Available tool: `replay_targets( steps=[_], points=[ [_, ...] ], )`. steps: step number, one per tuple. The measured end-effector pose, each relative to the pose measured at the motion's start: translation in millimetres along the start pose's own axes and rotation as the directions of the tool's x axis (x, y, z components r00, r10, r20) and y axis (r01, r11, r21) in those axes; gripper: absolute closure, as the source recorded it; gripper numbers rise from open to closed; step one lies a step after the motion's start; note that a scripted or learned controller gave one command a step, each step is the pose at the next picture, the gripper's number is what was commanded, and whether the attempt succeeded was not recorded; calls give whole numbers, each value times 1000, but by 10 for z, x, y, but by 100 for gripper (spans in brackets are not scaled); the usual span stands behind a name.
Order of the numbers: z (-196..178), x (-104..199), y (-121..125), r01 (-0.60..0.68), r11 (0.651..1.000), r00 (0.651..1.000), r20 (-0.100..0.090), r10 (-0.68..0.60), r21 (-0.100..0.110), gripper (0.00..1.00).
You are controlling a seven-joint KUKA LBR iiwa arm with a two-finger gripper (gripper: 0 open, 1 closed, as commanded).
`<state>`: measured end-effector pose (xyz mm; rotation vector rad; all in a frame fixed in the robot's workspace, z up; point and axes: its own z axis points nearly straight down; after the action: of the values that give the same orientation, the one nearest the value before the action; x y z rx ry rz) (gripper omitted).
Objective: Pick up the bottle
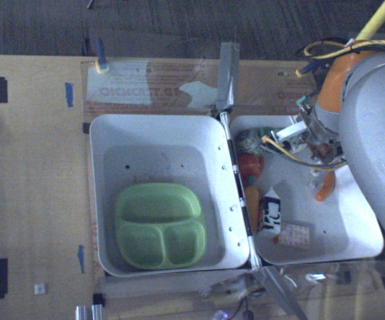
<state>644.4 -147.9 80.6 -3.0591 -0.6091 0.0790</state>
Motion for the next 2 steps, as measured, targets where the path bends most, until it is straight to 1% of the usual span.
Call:
replay_targets(
  steps=[1, 2],
  points=[
    [-81, -834, 186, -70, 998, 996, -46, 70, -2, 0],
    [-81, -834, 187, -70, 998, 996, -46, 70, -3, 0]
  ],
)
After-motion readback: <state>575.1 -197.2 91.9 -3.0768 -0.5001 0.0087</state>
